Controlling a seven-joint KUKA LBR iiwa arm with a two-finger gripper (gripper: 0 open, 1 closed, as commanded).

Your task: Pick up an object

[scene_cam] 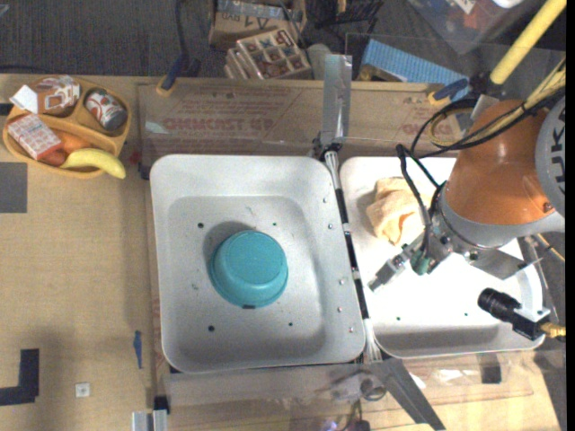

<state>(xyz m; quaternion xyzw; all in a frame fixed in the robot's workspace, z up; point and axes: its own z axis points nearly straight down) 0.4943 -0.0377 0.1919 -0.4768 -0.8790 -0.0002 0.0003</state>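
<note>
In the right bin (pixel 449 317), claw (pixel 395 272) hung beside a crumpled yellow cloth (pixel 392 206); finger state n/k, cannot tell. Cloth judged soft, light, non-fragile; pinch a raised fold.

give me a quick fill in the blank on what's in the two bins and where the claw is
1. The teal bowl sits in the ____ bin.
2. The yellow cloth lies in the ____ bin.
3. The claw hangs over the ____ bin.
4. The banana lies ____ both bins.

Missing words: left; right; right; outside
</note>
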